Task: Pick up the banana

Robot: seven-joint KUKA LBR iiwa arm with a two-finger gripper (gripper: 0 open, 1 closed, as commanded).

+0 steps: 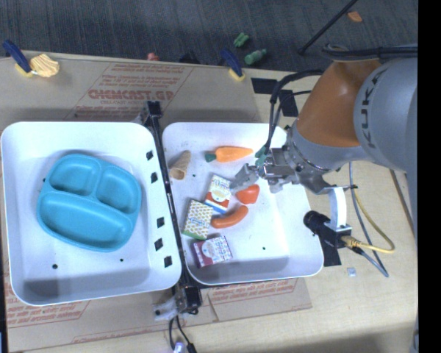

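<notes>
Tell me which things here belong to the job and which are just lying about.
Job: pincer, right bin, tan piece (possibly the banana; cannot tell).
Lying about: carrot, sausage, blue tray, left bin.

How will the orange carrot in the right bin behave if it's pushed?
The carrot looks round and tapered, so it would probably roll in a curve. Its glossy, toy-like surface suggests it is stiff, light and somewhat slippery.
</notes>
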